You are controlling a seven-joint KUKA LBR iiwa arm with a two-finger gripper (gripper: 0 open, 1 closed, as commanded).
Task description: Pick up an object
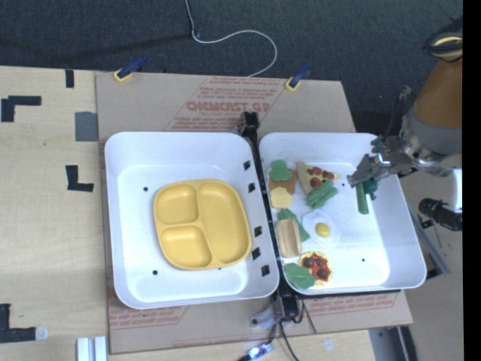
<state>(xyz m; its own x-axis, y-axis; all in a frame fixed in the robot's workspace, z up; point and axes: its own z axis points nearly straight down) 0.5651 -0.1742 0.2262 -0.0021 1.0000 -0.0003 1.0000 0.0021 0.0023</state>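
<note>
My gripper (364, 180) hangs over the right part of the right bin (391, 265), reaching in from the right. A small dark green stick-shaped toy (363, 200) hangs down from between its fingertips, lifted above the bin floor. Toy foods lie along the bin's left side: a green and brown piece (280, 171), a pizza slice (314, 175), a green pea pod (322, 195), a yellow lump (281, 198), a fried egg (322, 229), a bread roll (288, 236), a red-topped round piece (316, 263) and a green leaf (299, 277).
The left bin (128, 201) holds a yellow divided plate (201, 222). Both bins sit on a cardboard sheet (218, 104) held by blue and yellow clips. A white cable (233, 36) loops behind the bench. The arm's orange band (443, 96) stands at the far right.
</note>
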